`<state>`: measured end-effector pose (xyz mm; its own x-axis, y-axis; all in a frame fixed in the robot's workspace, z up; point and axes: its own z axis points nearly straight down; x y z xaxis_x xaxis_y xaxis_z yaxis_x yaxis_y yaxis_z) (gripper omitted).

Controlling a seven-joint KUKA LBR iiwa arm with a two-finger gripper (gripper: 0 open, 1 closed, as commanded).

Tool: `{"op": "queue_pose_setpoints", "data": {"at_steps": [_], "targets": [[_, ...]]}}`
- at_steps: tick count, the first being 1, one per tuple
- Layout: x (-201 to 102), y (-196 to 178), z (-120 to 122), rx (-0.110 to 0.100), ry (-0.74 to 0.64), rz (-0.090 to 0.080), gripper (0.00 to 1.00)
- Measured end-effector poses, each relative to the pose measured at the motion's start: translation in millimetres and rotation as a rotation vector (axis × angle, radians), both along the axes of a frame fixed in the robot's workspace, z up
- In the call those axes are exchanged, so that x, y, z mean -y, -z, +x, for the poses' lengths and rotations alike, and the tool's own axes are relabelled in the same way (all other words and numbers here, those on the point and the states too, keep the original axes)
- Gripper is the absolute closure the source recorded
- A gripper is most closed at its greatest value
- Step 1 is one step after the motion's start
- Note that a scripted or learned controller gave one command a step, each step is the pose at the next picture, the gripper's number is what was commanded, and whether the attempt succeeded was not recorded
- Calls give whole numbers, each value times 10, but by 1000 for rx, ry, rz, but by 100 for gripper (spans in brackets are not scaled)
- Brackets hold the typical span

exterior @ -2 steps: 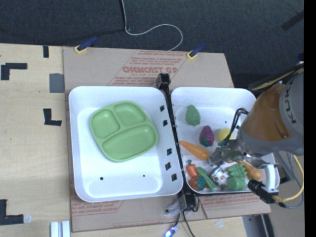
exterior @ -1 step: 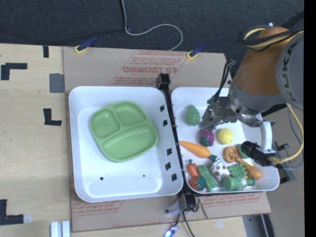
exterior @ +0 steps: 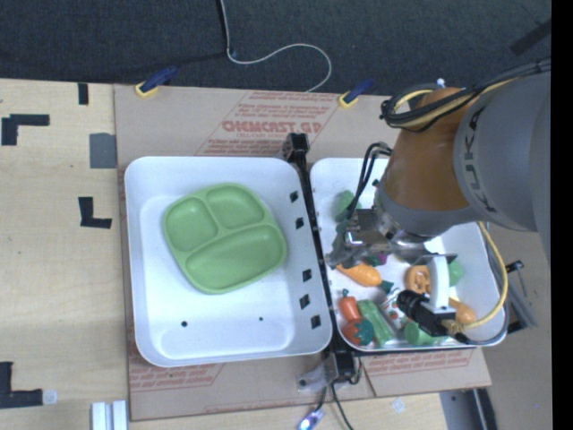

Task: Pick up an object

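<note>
- Two shallow white plastic bins sit side by side on a sheet of brown cardboard (exterior: 260,124) spread over the table (exterior: 54,285).
- The left bin (exterior: 148,321) holds a pale green divided plastic plate (exterior: 224,236), its three compartments bare, lying toward the back of the bin.
- The right bin (exterior: 483,258) holds a jumble of small toy foods, bunched at its front: an orange carrot-shaped piece (exterior: 362,275), a red piece (exterior: 348,309) beside green pieces (exterior: 380,325), and a small orange round piece (exterior: 418,279).
- The grey arm with its orange band (exterior: 430,164) reaches in from the right, over the right bin.
- The metal hand (exterior: 351,240) hangs low near the bin's left wall, just above the orange carrot-shaped piece; whether its fingers are apart or together cannot be told, and nothing is seen held between them.
</note>
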<state>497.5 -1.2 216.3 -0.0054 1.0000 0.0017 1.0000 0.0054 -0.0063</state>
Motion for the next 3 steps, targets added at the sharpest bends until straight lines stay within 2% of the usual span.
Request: {"op": "queue_pose_setpoints", "data": {"at_steps": [1, 2, 3], "targets": [[-251, -1115, -135, 15, -1, 0, 100], [-238, -1147, -140, 3, 2, -3, 100], [-240, -1239, -140, 1, 1, -4, 100]]}}
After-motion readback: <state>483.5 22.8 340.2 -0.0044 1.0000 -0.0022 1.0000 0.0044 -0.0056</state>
